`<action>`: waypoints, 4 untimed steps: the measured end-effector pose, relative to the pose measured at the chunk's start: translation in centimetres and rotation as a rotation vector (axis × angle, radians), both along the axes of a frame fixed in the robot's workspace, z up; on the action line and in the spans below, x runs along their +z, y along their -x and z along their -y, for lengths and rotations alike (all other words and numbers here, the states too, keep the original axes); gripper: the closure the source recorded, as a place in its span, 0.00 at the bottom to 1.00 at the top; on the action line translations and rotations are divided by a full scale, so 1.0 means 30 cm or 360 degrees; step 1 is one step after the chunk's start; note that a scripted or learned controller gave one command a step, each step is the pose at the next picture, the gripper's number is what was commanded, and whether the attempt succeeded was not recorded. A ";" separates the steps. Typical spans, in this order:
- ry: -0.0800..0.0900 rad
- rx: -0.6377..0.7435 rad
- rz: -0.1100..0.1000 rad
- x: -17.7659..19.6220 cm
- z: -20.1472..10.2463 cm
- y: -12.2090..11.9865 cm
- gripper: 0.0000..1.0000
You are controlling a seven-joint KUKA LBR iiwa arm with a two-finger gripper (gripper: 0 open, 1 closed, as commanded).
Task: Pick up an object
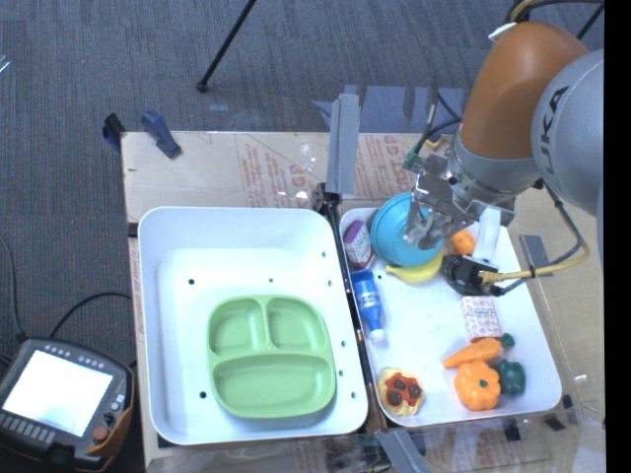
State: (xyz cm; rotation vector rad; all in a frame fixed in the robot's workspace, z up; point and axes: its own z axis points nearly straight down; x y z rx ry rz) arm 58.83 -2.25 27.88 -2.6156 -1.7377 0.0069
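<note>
The claw hangs right over the blue bowl at the right bin's far end, whether it is spread or pinching I cannot tell. The arm slants in from the right. Below lie a banana, blue bottle, carrot, and orange pumpkin; the left bin holds a green divided plate.

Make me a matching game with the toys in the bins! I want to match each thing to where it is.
Things:
1. green divided plate
2. blue bottle
3. orange pumpkin
4. blue bowl

Places:
A. right bin, near corner beside the carrot
B. under the gripper
C. left bin
D. along the right bin's left wall

Pairs: 1-C, 2-D, 3-A, 4-B
</note>
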 end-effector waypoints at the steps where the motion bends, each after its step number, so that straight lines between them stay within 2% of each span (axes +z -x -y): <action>1: -0.0001 -0.0072 -0.0018 -0.192 0.147 0.244 1.00; 2: 0.0002 -0.0587 -0.0015 -0.323 -0.021 0.225 1.00; 3: 0.0011 -0.1515 -0.0012 -0.303 -0.182 0.346 1.00; 4: 0.0010 -0.1539 -0.0006 -0.213 -0.106 0.327 1.00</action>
